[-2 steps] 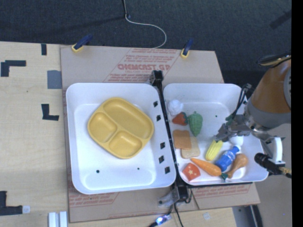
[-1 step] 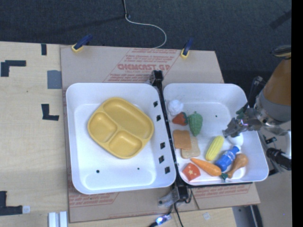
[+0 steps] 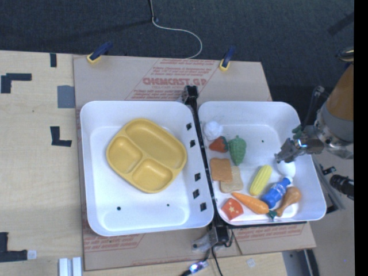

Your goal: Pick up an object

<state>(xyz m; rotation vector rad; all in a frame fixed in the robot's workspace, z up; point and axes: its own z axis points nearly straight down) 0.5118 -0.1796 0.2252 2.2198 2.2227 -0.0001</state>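
Hand (image 3: 289, 152) over right bin's (image 3: 253, 109) edge, fingers blurred, possibly empty

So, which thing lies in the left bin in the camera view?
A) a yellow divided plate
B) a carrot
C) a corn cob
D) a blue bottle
A: the yellow divided plate lies alone in the left bin, while the corn cob, blue bottle and carrot all lie in the right bin.
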